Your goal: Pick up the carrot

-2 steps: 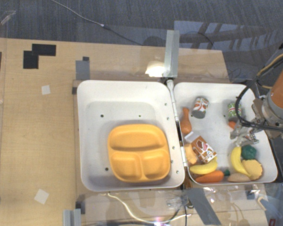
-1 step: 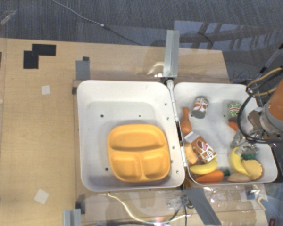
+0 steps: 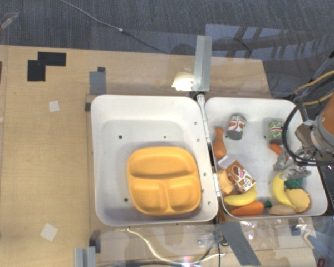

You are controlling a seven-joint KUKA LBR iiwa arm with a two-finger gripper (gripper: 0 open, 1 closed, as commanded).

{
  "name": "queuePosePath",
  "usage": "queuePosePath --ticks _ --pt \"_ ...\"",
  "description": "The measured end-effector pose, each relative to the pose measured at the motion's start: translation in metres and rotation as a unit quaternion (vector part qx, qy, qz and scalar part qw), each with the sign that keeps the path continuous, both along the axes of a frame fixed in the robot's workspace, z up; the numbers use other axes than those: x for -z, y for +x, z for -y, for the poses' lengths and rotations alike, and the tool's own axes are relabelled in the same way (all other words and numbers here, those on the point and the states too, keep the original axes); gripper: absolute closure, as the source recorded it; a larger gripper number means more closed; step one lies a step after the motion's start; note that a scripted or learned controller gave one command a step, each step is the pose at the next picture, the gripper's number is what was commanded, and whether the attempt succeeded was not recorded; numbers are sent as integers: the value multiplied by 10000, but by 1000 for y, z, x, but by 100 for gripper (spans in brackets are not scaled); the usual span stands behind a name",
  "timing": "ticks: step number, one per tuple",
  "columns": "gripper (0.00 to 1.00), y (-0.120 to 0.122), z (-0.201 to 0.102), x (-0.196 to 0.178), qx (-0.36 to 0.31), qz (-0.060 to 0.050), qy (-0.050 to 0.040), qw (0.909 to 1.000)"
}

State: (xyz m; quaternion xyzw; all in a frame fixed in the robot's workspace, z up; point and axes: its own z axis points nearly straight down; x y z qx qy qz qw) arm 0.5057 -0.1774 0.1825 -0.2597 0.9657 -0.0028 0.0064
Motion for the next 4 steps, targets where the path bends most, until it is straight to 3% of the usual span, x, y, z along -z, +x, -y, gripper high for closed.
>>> queuePosePath --ticks 1,2,3,4 --pt "100 0 27 1 -271 -20 -3 9996" --pt "100 -6 15 61 -1417 -51 3 9899" --pt "100 -4 8 -10 -2351 -13 -27 9720" --pt "100 -1 -48 65 -3657 -18 -36 9307"
